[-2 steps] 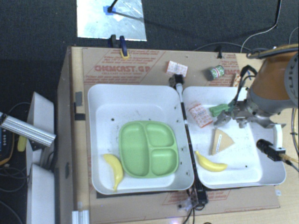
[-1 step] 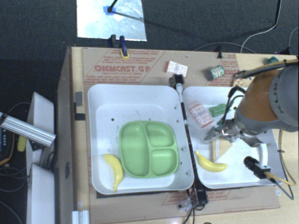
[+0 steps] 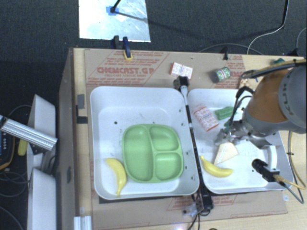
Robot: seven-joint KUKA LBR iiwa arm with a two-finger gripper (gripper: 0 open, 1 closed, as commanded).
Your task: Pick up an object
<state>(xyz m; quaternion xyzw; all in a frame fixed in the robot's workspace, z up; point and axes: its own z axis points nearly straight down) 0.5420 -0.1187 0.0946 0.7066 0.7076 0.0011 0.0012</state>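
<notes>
Camera view, bench from above: my gripper [image 3: 228, 134] hangs low in the right bin [image 3: 261, 183], just above a pale wedge [image 3: 225, 153]; how it is set I cannot tell. A banana [image 3: 216, 168] lies just beyond the wedge, touching it, a red-and-white packet [image 3: 205, 118] up and to its side. I judge the wedge light, stiff and smooth-faced, best pinched across its flat flanks, away from the thin tip.

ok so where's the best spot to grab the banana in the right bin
Take the banana across its thick middle, coming straight down. It lies flat, curved along the bin's near wall, with the pale wedge close behind, so fingers should close across its width, not its length.
</notes>
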